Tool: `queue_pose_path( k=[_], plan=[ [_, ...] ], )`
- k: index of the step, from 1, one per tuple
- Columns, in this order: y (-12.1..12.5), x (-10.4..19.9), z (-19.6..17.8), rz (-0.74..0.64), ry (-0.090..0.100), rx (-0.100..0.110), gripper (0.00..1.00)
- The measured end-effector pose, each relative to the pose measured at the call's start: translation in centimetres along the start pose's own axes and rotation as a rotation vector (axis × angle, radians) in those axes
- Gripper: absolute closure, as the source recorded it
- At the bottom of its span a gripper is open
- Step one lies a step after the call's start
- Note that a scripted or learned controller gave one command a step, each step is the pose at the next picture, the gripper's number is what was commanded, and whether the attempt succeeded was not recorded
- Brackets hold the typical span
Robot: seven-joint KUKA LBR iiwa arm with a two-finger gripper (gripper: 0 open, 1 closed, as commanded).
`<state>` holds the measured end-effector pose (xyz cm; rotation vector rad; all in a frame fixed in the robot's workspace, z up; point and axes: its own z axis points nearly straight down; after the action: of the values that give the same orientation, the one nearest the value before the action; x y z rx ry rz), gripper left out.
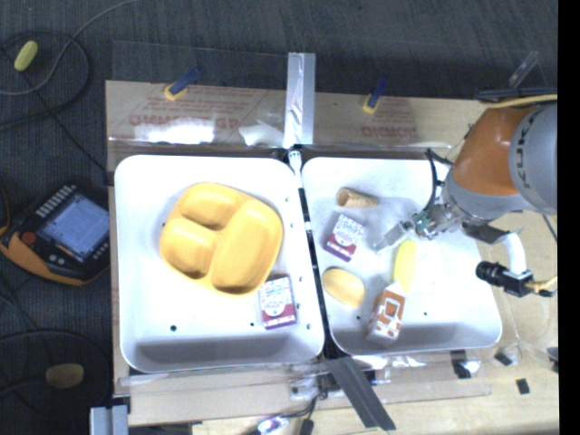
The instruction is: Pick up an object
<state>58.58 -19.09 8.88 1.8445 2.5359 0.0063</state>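
A handheld control pendant lies on the dark floor off the desk's left edge, cables trailing nearby

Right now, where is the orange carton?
In the camera view, the orange carton lies in the right bin, near its front edge, just below the yellow bar and right of the yellow oval.

The arm is grey with a broad, rounded orange band above the wrist. Its tool is slim, silvery metal. A black cable-like fitting hangs beside it.
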Motion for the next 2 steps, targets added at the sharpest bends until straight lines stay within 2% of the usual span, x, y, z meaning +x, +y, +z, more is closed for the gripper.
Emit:
queue_pose_path(
  k=[1, 2],
  plan=[
    [0.2, 0.0, -0.8, 0.0, 0.003, -0.003, 1.0],
    [2.2, 1.1, -12.7, 0.239, 0.001, 0.013, 1.0]
  ],
)
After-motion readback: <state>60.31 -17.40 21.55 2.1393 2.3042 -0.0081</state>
